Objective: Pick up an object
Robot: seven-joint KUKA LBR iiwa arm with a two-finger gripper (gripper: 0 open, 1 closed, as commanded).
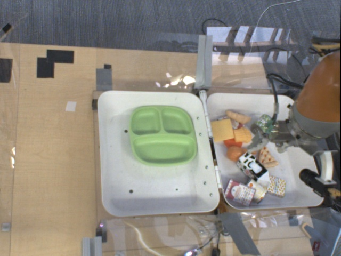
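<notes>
Bins sit side by side on the wooden surface, and the green divided plate in the left bin serves as the landmark here. It has three compartments, two small ones at the far side and one long one at the near side.

Right of the plate, past the shared rim, the right bin holds a cluster of small play-food items. Closest to the plate lies a yellow cheese-like square, with an orange round piece just nearer the camera than it and a smaller yellow-orange block touching its right side. A pale tan, sausage-shaped piece lies farther back. A pizza-slice piece rests to the right of these, beside a black-and-white carton. Nearer the front rim lie a pink-and-white packet and a small patterned box.

The arm comes in from the side away from the plate, its orange band and grey wrist over the right bin's far-right part. The gripper hangs low above the clutter, next to a greenish translucent item and just behind the pizza slice. Whether its fingers are spread or pressed together cannot be told, and nothing is clearly seen between them.
</notes>
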